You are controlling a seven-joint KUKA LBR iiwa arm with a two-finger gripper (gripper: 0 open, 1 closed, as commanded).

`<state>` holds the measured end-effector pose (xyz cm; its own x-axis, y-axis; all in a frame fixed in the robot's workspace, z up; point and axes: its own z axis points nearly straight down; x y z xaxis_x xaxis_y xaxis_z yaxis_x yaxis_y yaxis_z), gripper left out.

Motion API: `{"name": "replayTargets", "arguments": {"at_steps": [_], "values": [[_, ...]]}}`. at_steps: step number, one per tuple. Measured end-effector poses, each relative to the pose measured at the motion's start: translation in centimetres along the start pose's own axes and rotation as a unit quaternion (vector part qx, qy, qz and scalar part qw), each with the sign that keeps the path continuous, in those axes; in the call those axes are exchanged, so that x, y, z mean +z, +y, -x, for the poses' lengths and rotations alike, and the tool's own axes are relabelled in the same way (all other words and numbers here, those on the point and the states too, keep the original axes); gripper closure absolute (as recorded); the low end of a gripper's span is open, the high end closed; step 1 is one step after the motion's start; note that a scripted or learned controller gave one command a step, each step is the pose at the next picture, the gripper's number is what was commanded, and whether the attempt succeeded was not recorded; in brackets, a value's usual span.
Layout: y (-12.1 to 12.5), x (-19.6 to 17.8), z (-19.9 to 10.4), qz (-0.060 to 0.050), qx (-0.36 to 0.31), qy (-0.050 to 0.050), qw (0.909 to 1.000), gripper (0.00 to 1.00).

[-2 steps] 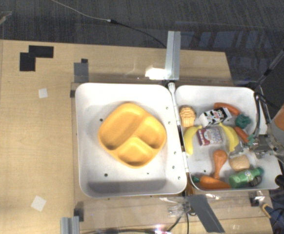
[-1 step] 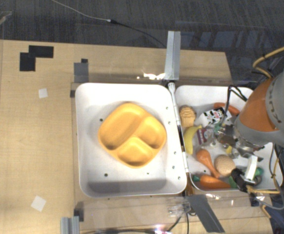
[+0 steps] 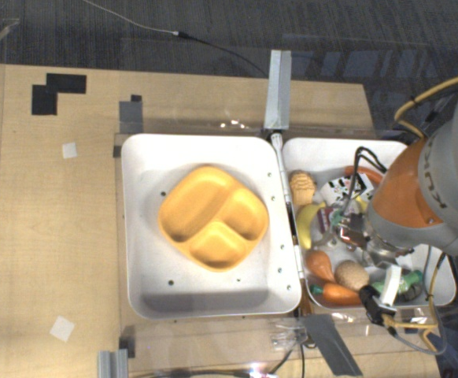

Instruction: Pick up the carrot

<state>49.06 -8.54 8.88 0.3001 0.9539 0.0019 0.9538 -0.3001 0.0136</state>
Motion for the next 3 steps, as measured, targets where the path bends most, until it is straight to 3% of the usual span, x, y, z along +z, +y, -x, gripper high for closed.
{"name": "replayTargets", "arguments": {"at_steps": [2, 3], "values": [[-0.1, 0.01, -0.16, -0.001, 0.034, 0.0, 0.9994, 0.0], [0.15, 0.01, -0.15, -0.001, -0.011, -0.001, 0.9999, 0.0]]}}
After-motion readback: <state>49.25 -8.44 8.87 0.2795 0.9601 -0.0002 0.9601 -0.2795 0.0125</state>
